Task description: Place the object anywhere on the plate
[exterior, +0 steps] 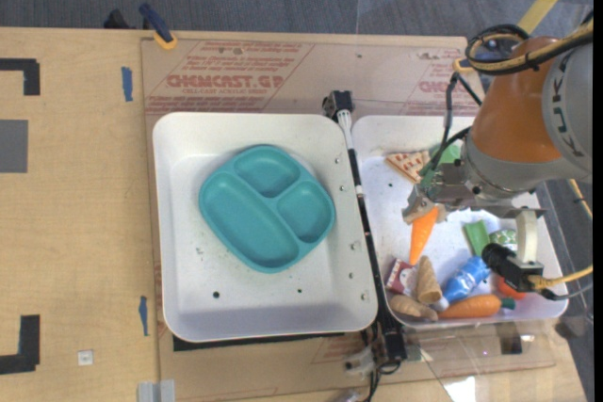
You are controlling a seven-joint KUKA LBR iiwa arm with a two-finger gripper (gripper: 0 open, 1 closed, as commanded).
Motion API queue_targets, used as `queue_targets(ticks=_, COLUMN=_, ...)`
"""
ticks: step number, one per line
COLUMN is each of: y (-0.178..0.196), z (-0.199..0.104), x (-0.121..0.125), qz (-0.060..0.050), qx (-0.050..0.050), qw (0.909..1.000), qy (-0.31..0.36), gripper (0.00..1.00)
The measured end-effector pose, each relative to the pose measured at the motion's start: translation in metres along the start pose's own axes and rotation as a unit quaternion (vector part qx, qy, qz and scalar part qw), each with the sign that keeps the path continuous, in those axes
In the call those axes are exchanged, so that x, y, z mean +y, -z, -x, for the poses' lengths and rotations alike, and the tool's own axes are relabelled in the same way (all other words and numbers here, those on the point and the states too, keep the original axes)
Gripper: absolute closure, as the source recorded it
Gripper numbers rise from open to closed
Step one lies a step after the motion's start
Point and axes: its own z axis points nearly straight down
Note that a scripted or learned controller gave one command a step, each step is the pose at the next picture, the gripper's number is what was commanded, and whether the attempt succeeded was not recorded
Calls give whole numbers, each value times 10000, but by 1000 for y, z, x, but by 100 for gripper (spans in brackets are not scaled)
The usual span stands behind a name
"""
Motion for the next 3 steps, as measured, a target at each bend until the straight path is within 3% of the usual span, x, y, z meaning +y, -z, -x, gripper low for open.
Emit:
queue_targets(ticks=1, y=53, z=-69, x=59, qz=19, qx=14, qw=9867, qy=-1624, gripper=100)
queue_targets(ticks=2, y=32, z=-142, x=39, qz=-56, qx=2, qw=9648, qy=-2629, gripper=100)
queue_targets(ticks=3, y=33, z=-140, x=40, qz=-41, qx=-4, qw=9647, qy=-2634, gripper=0)
